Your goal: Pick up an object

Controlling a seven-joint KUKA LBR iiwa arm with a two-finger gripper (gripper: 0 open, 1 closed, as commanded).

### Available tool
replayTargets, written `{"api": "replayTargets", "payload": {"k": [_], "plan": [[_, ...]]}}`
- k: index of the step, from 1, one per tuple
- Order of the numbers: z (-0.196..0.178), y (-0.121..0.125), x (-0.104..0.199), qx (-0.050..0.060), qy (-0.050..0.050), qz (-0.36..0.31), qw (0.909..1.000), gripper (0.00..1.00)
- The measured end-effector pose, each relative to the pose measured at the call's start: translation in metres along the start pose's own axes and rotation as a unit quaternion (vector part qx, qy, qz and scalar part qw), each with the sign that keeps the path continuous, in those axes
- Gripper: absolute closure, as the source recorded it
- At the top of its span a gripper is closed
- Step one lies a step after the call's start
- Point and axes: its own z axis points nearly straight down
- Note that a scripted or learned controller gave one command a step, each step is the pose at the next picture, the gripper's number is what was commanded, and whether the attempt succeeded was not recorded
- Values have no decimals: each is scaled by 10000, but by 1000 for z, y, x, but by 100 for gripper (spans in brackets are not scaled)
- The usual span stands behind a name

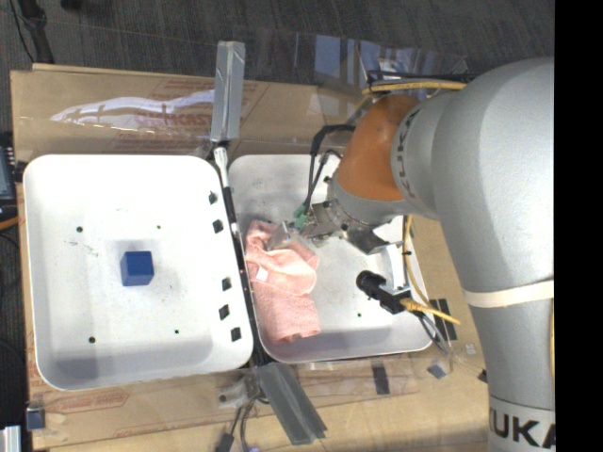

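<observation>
Cardboard-covered bench [122, 111] on dark carpet [283, 8] holds bin [271, 175] with pink cloth [283, 285].

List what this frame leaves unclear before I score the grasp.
- Gripper: whether it has the cloth cannot be told in the camera view. The contact is too small and the wrist overhangs it.
- Right bin: its upper right corner is hidden behind the arm.
- Cloth: its folds cover the bin floor beneath it.
</observation>
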Motion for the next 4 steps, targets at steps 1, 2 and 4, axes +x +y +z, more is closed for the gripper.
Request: {"api": "replayTargets", "payload": {"k": [1, 2, 4], "plan": [[10, -7, -21, -3, 1, -85, 10000, 0], [11, -3, 6, 2, -9, -211, 9998, 0], [-145, 38, 39, 2, -8, -290, 9996, 100]]}}
